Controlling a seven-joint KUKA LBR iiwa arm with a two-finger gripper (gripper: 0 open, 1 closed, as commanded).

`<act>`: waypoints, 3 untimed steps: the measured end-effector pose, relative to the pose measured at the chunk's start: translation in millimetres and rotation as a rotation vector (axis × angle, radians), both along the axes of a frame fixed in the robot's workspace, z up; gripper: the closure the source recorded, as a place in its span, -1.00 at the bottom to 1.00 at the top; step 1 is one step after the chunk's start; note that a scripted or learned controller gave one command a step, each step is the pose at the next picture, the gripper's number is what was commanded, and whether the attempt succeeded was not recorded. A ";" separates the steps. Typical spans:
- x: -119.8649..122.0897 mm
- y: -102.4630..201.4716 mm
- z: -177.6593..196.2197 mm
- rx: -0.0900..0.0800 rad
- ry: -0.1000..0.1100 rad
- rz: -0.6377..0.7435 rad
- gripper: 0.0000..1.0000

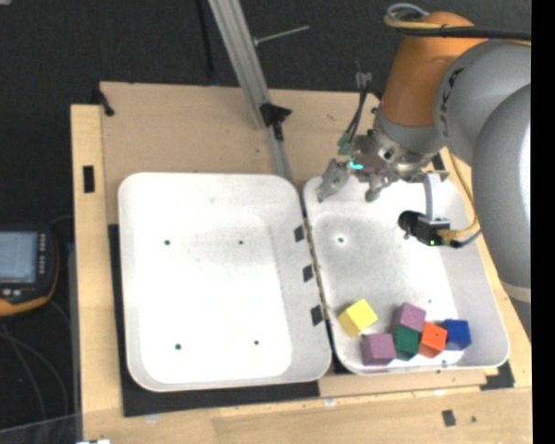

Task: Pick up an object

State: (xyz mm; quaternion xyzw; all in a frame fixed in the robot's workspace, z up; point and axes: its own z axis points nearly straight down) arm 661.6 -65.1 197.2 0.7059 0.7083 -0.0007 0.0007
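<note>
— So, where could we come unstuck? Going left to right, the left bin (pixel 208 276) gives us nothing to grip, and all our candidates are bunched along the near edge of the right bin (pixel 370 248): the yellow cube (pixel 358 317) stands a little apart, then two purple cubes (pixel 377 348) (pixel 410 317), a green one (pixel 406 339), an orange one (pixel 432 339) and a blue one (pixel 456 332) pressed together toward the near right corner.

— We'd worry about that crowding. If we come down into the cluster, a finger may land on a neighbour and shove the lot against the bin wall, so we'd close on nothing. The yellow one looks safer to us.

— And our pose?

— Our gripper (pixel 351 185) hovers over the far edge of the right bin, near its far left corner, fingers spread and holding nothing, well apart from the cubes. Our orange-banded wrist (pixel 416 81) rises behind it, toward the right.
</note>
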 end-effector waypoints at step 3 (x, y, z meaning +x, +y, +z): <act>0.0 0.0 0.0 -0.001 0.001 0.003 -1.00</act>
